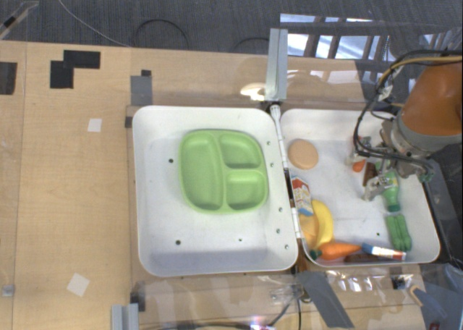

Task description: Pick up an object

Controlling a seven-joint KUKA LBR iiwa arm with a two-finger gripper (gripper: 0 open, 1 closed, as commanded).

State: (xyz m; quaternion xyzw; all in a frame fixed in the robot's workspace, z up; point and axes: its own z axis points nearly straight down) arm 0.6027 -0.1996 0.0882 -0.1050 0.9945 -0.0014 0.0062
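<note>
My gripper (379,181) hangs low over the right side of the right bin (340,184), below the arm's orange band (434,100). Directly under and beside it lie a small green item (391,197) and a small red-orange piece (359,166) with something dark brown next to it. A longer green object (398,232) lies nearer the bin's front right corner. Nothing can be seen held. The gripper body hides what sits straight beneath it.
The right bin also holds a round tan bun (303,153), a banana (324,221), a carrot (340,251), a marker (384,252) and a small packet (300,193). A green divided plate (222,170) lies in the left bin (155,234).
</note>
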